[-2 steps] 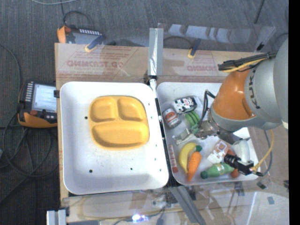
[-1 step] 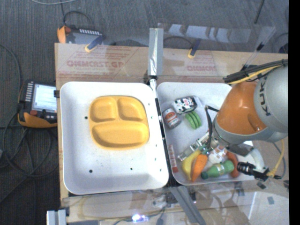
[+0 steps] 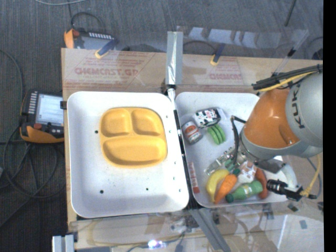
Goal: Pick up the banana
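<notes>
The yellow banana (image 3: 214,181) lies near the front edge of the right bin (image 3: 185,156). An orange carrot (image 3: 227,187) presses against its right side. My gripper (image 3: 230,160) hangs low in this bin, just above and slightly right of the banana, under the grey arm and its orange band (image 3: 268,126). The arm's bulk covers the right part of the bin. Nothing shows held in the gripper.
Also in the right bin are a small can (image 3: 191,132), a black-and-white toy (image 3: 207,117), a green piece (image 3: 216,134) and a green bottle (image 3: 245,191) by the carrot. The left bin (image 3: 84,193) holds a yellow divided plate (image 3: 134,136).
</notes>
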`<state>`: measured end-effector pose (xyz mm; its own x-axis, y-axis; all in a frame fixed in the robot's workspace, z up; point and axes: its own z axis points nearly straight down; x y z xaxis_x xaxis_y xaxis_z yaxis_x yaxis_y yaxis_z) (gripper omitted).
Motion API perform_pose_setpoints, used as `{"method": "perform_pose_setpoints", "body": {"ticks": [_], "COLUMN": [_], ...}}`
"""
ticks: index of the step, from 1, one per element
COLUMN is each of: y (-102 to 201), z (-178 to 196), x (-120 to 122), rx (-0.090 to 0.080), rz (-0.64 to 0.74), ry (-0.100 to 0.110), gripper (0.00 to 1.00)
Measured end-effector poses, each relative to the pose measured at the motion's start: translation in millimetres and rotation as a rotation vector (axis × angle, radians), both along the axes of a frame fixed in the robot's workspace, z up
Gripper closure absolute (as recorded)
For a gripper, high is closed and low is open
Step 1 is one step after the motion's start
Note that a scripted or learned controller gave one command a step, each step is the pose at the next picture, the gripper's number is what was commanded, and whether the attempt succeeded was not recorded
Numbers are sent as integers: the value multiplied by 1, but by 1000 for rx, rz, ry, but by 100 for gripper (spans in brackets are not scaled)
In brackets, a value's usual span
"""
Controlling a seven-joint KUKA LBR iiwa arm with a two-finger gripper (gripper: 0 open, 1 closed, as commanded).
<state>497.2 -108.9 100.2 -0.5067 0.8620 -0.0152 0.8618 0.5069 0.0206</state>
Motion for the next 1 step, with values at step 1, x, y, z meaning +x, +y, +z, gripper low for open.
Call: {"method": "perform_pose_setpoints", "body": {"ticks": [1], "y": [2], "z": [-10], "x": [35], "rx": [8], "rz": [-475], "ry": [17], "gripper": [100]}}
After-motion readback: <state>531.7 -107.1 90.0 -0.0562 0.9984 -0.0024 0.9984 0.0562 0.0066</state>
